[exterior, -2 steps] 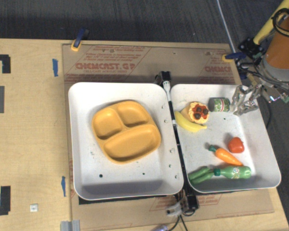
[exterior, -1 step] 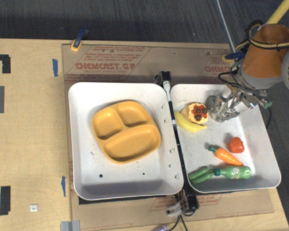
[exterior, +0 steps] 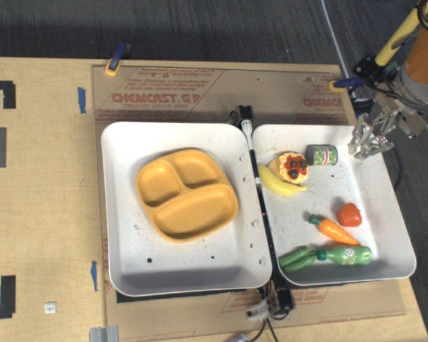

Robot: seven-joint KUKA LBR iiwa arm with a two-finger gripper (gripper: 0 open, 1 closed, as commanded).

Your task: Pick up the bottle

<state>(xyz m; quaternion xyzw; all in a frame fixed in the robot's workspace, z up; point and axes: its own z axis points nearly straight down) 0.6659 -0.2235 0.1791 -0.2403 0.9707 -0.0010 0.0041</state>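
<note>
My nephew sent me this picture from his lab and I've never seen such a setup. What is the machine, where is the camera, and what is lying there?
One camera looks down at a slant on a bench with two white bins. The left bin holds a yellow divided plate. The right bin holds toy food: a banana, a small can, a tomato, a carrot and a green bottle. At the right, the robot arm's gripper hangs over that bin's far corner, holding nothing.
</note>
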